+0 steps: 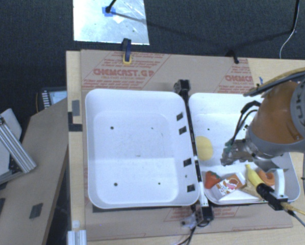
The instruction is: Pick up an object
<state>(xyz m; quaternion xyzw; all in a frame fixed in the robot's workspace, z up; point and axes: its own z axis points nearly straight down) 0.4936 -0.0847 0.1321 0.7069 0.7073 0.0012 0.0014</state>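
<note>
Grey arm (282,119) bent low, pincer (234,154) over right bin (213,106).

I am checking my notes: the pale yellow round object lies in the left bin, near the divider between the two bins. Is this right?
Not quite. The camera view shows the pale yellow round object in the right bin, not the left. The rest holds: it lies near the divider between the two bins.

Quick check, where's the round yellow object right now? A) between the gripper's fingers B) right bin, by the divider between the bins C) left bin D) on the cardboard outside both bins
B: the round yellow object lies on the floor of the right bin, close to the divider, with the gripper just to its right and apart from it.
</note>
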